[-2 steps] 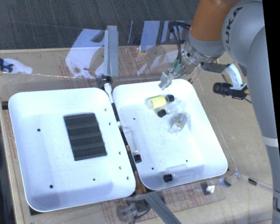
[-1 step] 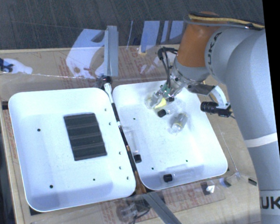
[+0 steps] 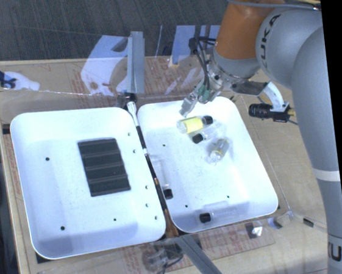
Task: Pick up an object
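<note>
Here the gripper (image 3: 193,102) is hovering at the far edge of the right bin (image 3: 186,217), just above a yellow bottle (image 3: 191,124) — nothing is sitting between its fingers, though whether they are spread or closed I cannot tell. A clear vial (image 3: 218,149) is lying nearby. The bottle is round — it could be rolling away under an off-centre pinch.

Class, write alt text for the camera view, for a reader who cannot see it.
A grey arm's gripper hovers over the right bin, just above a small yellow bottle and a clear bottle. The left bin holds a ribbed black block.
</note>
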Robot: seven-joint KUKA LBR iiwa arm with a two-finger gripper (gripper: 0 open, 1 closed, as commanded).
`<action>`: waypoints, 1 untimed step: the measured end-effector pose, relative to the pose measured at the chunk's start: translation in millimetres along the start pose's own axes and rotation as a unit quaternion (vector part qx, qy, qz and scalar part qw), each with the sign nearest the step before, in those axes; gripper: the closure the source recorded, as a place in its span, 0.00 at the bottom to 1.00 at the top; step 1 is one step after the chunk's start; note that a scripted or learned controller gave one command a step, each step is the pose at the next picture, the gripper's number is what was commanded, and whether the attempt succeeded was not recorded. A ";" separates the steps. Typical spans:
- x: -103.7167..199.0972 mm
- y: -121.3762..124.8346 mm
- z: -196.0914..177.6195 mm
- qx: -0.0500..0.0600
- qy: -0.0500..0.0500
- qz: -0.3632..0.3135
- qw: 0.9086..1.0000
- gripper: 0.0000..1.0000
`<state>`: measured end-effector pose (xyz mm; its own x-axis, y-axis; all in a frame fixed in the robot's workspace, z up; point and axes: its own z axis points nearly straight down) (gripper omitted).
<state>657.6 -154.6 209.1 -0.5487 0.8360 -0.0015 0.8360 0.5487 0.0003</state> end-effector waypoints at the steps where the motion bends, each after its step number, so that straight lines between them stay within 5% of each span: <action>1: -10.9 -85.6 84.8 0.001 0.002 -0.094 0.996 1.00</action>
<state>592.1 -210.8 124.3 -0.6959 0.7181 0.0020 0.7181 0.6959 -0.0020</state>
